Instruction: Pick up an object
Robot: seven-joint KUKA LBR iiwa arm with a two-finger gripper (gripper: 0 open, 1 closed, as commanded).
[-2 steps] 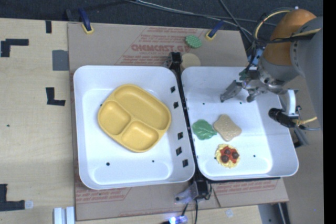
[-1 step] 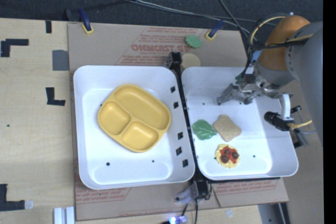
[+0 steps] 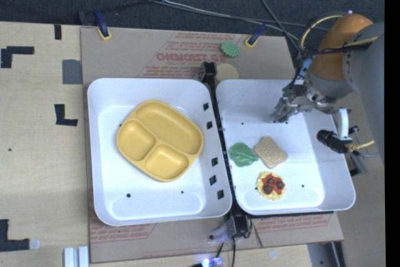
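From my screen, the two-finger gripper (image 3: 281, 114) sits low over the upper right part of the right-hand shallow white bin (image 3: 312, 197), close to that bin's far rim. I cannot tell how its jaws stand; the tip is a small dark blur against the white floor, and nothing shows between the tips.

The likely picks lie nearer the front of that same bin, well apart from the gripper: a flat green leaf-shaped toy piece (image 3: 242, 154) close to the bin's left wall, a tan bread-slice-shaped piece (image 3: 270, 151) just beside it on the right, and a small round yellow piece with red and dark toppings (image 3: 270, 185) nearer the front rim. Bare floor runs between gripper and toys.

A yellow three-compartment plastic tray (image 3: 160, 140) sits tilted in the left-hand white bin (image 3: 106, 197), with bare floor around it.

Beyond the right bin's far rim, a small green knobbly object (image 3: 230, 48) rests on the cardboard sheet (image 3: 175, 53); its shape is hard to make out. The grey arm (image 3: 369, 72) is cut off at the right edge.
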